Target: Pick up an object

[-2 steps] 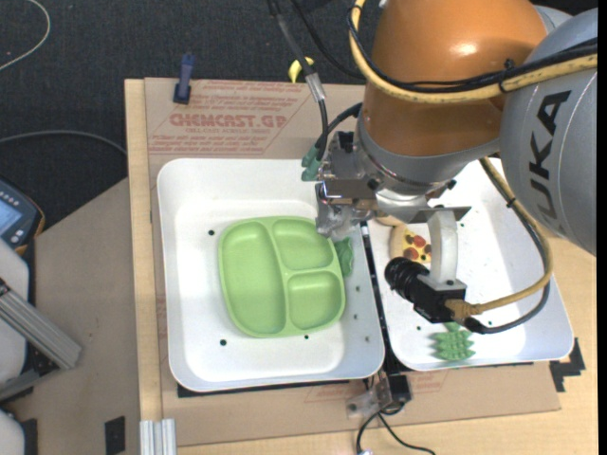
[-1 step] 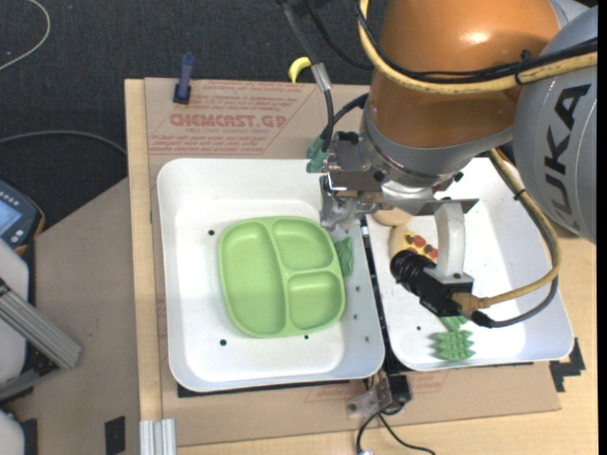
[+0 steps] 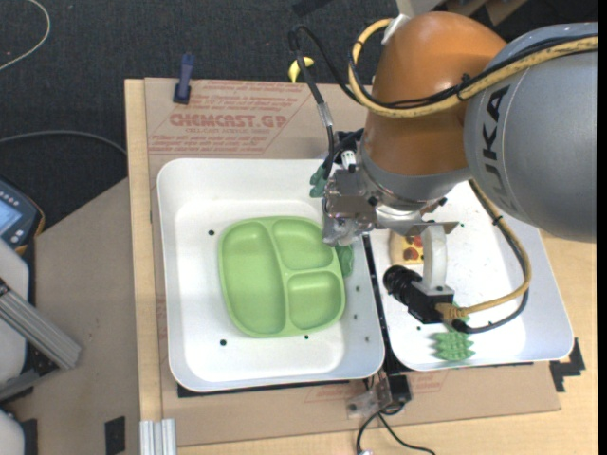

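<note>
A light green divided plate (image 3: pixel 270 278) lies flat in the left bin (image 3: pixel 190 254), a little right of its middle. My gripper (image 3: pixel 339 233) is low over the plate's upper right rim, next to the wall between the two bins. The wrist body hides the contact point, so I cannot tell whether it touches the plate. A small green ridged toy (image 3: pixel 452 347) sits near the front edge of the right bin (image 3: pixel 531 301). A small yellow and red object (image 3: pixel 412 250) lies in the right bin, partly hidden under the wrist.
The big grey and orange arm covers the back of the right bin. A cardboard sheet (image 3: pixel 228 121) lies under both bins, with a blue clip (image 3: pixel 183 77) at its back left corner. The green plate has white bin floor showing around it.
</note>
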`<control>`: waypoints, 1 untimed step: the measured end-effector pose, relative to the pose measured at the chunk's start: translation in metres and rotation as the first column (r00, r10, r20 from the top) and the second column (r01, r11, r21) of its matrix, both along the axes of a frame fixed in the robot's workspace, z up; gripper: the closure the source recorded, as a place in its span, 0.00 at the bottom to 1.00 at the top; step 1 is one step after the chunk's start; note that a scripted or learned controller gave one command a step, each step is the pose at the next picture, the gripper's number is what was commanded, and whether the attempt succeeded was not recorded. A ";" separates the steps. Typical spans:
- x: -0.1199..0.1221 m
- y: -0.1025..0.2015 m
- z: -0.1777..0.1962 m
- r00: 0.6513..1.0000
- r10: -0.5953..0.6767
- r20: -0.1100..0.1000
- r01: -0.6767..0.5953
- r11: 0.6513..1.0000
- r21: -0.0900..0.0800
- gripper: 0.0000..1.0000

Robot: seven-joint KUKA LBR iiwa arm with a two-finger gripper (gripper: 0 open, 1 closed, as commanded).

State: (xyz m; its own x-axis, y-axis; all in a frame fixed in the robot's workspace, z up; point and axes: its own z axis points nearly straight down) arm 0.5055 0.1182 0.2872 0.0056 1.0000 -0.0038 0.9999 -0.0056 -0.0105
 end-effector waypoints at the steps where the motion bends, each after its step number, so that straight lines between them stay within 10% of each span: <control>1: -0.024 -0.077 -0.043 1.000 -0.004 0.002 0.004 1.000 0.001 1.00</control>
